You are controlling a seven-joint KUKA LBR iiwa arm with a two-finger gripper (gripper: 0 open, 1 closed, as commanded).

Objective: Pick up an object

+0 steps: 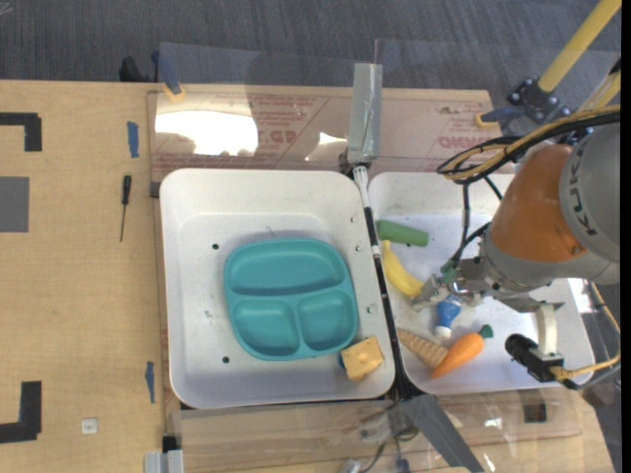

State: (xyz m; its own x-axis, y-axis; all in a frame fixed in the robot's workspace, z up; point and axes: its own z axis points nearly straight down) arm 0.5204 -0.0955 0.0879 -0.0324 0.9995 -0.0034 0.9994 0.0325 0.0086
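Nearest, an orange carrot [459, 354] and a waffle cone [422, 346] lie in the right bin [582, 348]. Just beyond, the gripper [441, 292] hangs over a blue-capped bottle [447, 316] beside the banana [399, 272]; I cannot tell how its jaws stand. Farthest lies a green piece [402, 233].

2 bins [187, 264], 1 teal tray [288, 299], 1 banana [399, 274].

Colours in the two white bins [187, 205]

Left: teal tray [289, 297], yellow block [362, 360]. Right: green stick [402, 233], yellow banana [399, 273], orange carrot [458, 355], tan cone [422, 345].
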